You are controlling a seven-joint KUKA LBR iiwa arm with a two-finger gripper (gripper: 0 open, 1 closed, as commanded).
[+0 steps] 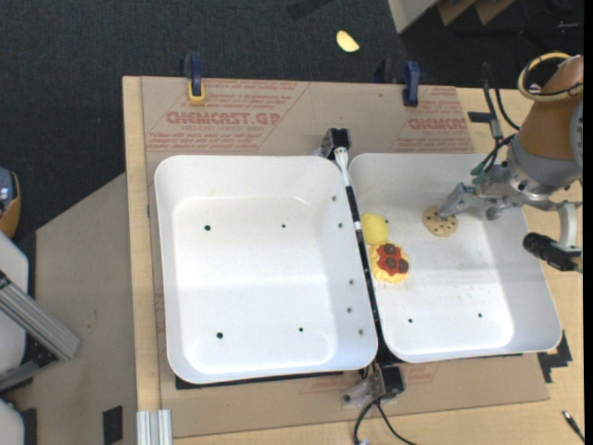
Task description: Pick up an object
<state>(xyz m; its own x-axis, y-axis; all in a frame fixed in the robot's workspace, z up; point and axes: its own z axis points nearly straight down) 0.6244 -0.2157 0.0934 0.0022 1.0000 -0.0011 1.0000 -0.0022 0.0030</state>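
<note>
Camera view: two white bins sit side by side on a brown board. The left bin [250, 267] shows only bare floor with small dark dots. The right bin [463, 286] holds three items. A cookie [441, 221], tan with dark specks, lies toward the far edge of the right bin, roughly midway across. A small yellow object [374, 228] lies against the bin's left edge, its shape hard to make out. Just nearer the front, a yellow item with red topping [390, 262] lies close beside it; its exact type is unclear.

The arm [551, 128] enters at the right and is cut off by the frame edge. The gripper [451, 205] sits directly over the cookie's far edge. Whether the claw is open or closed cannot be determined.
</note>
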